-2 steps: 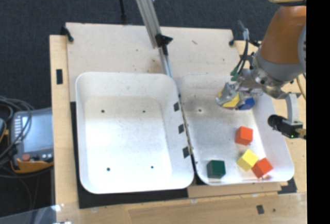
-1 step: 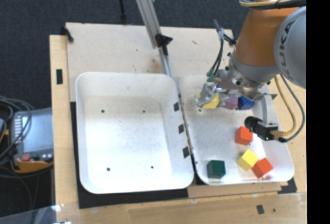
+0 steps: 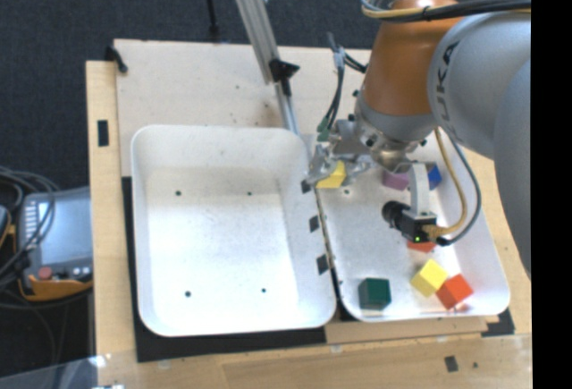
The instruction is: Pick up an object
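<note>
My gripper [image 3: 334, 169] hangs over the far left corner of the right bin [image 3: 487, 240], close to the wall between the two bins. A small yellow block [image 3: 330, 178] sits between its fingers, and the gripper is shut on it. The grey and orange arm above hides much of the bin's far end. Loose in the right bin lie a green block [image 3: 374, 292], a second yellow block [image 3: 430, 276] and an orange-red block [image 3: 456, 290] near the front edge. A pink piece [image 3: 396, 179] and a blue piece [image 3: 434, 174] peek out from under the wrist.
The left bin [image 3: 147, 199] lies beside the right one, sharing a ridge. A slanted aluminium rail [image 3: 255, 16] rises behind the bins. A black cable with a green-lit connector [image 3: 413, 226] hangs from the wrist over the right bin.
</note>
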Motion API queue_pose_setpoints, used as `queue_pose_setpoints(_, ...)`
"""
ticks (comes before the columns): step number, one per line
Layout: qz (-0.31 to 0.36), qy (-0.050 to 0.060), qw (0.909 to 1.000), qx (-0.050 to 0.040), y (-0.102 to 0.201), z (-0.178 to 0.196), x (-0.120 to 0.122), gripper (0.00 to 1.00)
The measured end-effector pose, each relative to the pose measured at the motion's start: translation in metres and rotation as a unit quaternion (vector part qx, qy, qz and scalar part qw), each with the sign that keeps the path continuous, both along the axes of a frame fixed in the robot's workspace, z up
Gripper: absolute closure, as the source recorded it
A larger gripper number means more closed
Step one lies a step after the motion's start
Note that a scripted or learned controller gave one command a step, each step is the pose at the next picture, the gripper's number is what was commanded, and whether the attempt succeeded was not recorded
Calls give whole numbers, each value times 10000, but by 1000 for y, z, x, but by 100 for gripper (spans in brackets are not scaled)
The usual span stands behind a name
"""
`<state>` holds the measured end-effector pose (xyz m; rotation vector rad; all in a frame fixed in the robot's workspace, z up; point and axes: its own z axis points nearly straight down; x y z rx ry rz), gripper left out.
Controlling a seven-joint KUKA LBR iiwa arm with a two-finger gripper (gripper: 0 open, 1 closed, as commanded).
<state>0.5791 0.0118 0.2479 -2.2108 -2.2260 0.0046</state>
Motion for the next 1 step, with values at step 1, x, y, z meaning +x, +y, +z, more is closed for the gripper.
queue_pose_setpoints(1, 10, -25, 10000, 2, 62, -1, 8, 100)
